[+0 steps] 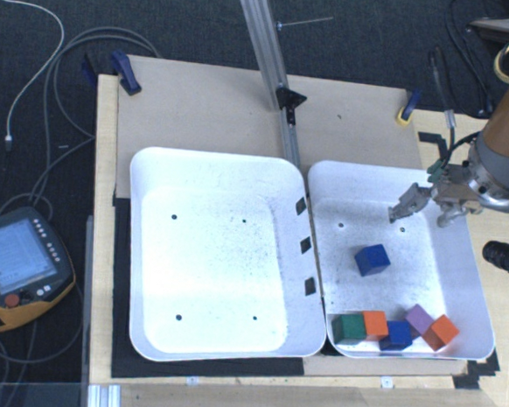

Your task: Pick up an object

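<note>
1. Blue block [372, 259] — the likeliest object for the pick — is seen lying alone near the middle of the right bin [461, 258], well apart from the other blocks and from the bin walls.

2. Its isolation is judged to favour it: room is left on every side for fingers to descend without touching a neighbour.

3. The gripper [428, 206] is seen above the upper part of the right bin, up and to the right of the blue block and apart from it. Its two fingers are spread wide, and nothing is held between them.

4. The spread fingers are judged to suit an approach — a block could be straddled before closing.

5. Five more blocks are crowded along the bin's near wall: a green block [347, 327], an orange block [375, 323], a second blue block [396, 336], a purple block [419, 318] and another orange block [443, 331]. Several are touching or just beside one another, so a clean grasp there is judged harder.

6. The left bin [147, 234] is set just beside the right one; no block is seen in it.

7. The pick is judged not yet begun.
</note>
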### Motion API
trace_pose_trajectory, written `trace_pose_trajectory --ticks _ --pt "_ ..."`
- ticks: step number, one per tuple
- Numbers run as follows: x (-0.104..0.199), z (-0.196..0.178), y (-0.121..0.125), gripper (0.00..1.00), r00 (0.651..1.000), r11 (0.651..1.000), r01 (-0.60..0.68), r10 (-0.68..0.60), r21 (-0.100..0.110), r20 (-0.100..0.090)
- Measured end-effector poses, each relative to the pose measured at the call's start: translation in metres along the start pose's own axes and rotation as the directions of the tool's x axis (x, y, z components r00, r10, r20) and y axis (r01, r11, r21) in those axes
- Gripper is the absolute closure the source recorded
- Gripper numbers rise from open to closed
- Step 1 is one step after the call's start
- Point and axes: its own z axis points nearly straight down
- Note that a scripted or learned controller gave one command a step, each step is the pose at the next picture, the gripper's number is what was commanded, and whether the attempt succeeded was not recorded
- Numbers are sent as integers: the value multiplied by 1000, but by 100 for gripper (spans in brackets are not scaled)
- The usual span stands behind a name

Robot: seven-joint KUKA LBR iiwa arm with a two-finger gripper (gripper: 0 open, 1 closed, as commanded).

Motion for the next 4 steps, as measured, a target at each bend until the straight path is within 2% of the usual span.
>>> trace_pose_trajectory --ticks 1,2,3,4 --pt "18 121 -12 0 1000 1000 0 0 10 -2" --pt "15 133 -16 0 1000 1000 -1 1 5 -1" --pt "15 121 -14 100 1000 1000 0 0 0 -1" --pt "112 28 -24 100 1000 1000 9 -9 -9 -2"
